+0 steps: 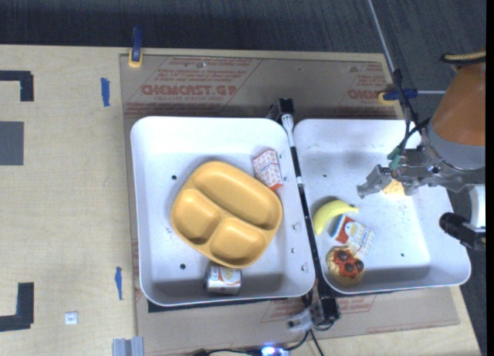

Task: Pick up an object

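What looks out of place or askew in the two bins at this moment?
The yellow divided tray lies turned at an angle in the left bin, not square to its walls. A can lies on its side at that bin's front wall. In the right bin, nothing looks spilled or broken.

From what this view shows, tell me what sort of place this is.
Probably a robotics lab's grasping test bench. Two white bins, left and right, sit side by side on a wooden bench with tape marks. They hold test items like a yellow divided tray, and cables run nearby.
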You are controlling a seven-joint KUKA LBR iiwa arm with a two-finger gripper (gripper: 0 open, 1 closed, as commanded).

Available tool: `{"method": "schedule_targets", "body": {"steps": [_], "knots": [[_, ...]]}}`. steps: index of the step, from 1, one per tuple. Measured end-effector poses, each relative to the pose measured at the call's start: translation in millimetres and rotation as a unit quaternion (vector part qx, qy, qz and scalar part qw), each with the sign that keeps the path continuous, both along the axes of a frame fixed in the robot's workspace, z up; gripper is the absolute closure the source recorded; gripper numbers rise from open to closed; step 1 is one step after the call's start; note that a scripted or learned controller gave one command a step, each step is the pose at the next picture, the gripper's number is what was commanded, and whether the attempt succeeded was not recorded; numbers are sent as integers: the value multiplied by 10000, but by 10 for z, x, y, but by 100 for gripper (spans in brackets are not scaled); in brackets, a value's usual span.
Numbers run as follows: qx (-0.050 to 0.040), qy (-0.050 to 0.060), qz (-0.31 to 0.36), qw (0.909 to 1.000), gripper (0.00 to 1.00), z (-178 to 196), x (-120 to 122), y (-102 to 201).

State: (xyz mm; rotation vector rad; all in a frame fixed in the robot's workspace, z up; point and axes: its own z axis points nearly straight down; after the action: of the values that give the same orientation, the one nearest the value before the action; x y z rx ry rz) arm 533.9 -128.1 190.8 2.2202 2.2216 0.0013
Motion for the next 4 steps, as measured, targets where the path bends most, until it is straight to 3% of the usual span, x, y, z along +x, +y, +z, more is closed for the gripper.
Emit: {"method": "schedule_targets", "body": {"steps": [1, 2, 3, 4], "knots": [[-5, -11, -11, 10000, 0, -1047, -135, 253], [-2, -19, -3, 10000, 0, -1046, -532, 325], [-6, -36, -4, 10000, 100, -949, -520, 325], [-6, -35, -5, 10000, 0, -949, -520, 326]]}}
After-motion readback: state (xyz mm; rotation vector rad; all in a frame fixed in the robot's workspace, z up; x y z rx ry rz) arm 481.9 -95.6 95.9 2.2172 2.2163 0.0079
